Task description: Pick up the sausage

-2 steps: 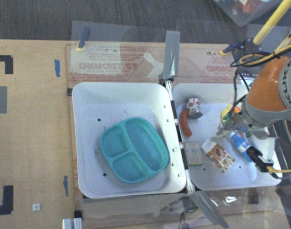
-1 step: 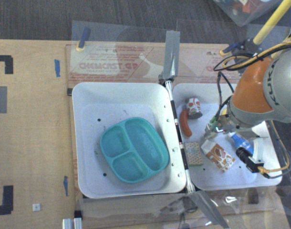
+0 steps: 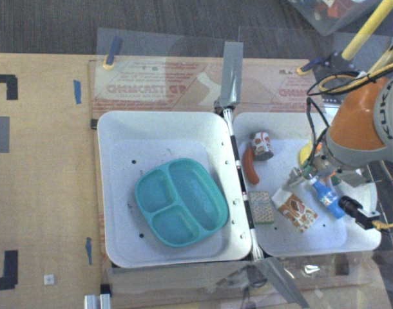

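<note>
The sausage point(image 3: 249, 166) is a short reddish-orange link lying lengthwise near the left wall of the right bin point(image 3: 357, 234). It rests on the bin floor, just below and left of a small can. My gripper point(image 3: 301, 176) hangs over the middle of the right bin, to the right of the sausage and clearly apart from it. It sits just above a small printed carton. The grey arm with its orange band point(image 3: 354, 118) reaches in from the right.
A small can point(image 3: 261, 145) stands close to the sausage's upper end. A speckled block point(image 3: 261, 206), a printed carton point(image 3: 297, 212), a blue bottle point(image 3: 327, 196) and a yellow item point(image 3: 306, 154) share the right bin. A teal divided plate point(image 3: 181, 201) fills the left bin point(image 3: 119, 140).
</note>
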Available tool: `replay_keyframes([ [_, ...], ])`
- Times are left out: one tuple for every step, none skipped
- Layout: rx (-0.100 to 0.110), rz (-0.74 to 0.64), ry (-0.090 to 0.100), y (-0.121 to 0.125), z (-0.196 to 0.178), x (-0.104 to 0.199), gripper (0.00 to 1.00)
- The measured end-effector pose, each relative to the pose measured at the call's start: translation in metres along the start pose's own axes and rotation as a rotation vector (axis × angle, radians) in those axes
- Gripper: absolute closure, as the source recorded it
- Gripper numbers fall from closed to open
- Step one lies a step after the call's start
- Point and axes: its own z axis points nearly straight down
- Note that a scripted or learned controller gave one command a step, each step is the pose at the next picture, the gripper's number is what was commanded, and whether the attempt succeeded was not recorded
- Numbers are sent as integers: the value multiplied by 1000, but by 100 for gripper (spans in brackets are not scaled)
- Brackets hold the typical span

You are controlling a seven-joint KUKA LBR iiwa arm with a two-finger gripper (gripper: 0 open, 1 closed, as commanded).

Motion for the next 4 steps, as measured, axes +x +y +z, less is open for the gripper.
replay_keyframes([
  [1, 182, -2, 39, 0, 33, 100],
  [12, -117, 9, -5, -21, 57, 100],
  [15, 197, 8, -45, -6, 51, 100],
  [13, 486, 3, -53, -96, 91, 100],
])
